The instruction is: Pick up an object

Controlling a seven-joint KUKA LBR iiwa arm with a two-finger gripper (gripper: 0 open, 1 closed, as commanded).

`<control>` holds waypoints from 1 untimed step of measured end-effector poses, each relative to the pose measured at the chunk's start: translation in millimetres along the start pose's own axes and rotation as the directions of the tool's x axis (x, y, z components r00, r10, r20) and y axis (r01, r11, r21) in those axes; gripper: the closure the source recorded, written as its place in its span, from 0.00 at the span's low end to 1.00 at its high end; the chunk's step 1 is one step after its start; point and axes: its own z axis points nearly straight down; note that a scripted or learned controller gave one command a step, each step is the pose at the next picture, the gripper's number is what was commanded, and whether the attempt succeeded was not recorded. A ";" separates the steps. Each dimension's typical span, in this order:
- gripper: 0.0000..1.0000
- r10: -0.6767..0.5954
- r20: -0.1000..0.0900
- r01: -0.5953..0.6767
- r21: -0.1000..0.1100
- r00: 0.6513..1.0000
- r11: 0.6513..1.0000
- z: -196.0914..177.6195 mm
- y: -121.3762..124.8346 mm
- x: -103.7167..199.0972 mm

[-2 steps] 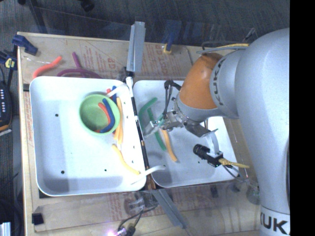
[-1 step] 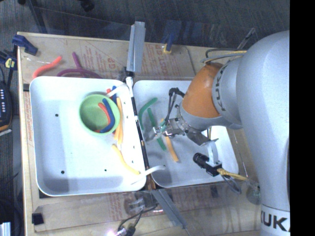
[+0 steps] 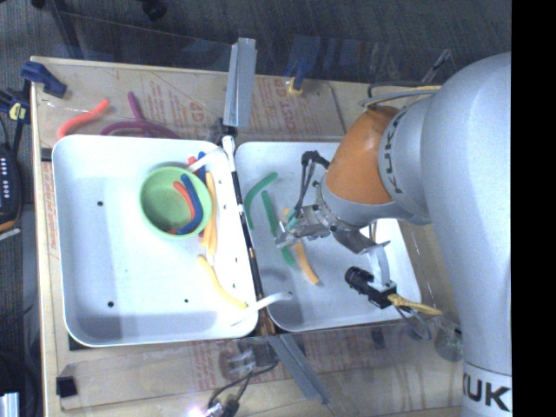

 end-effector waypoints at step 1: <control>0.00 0.000 0.000 0.000 0.000 1.000 1.000 0.0 -0.1 -0.1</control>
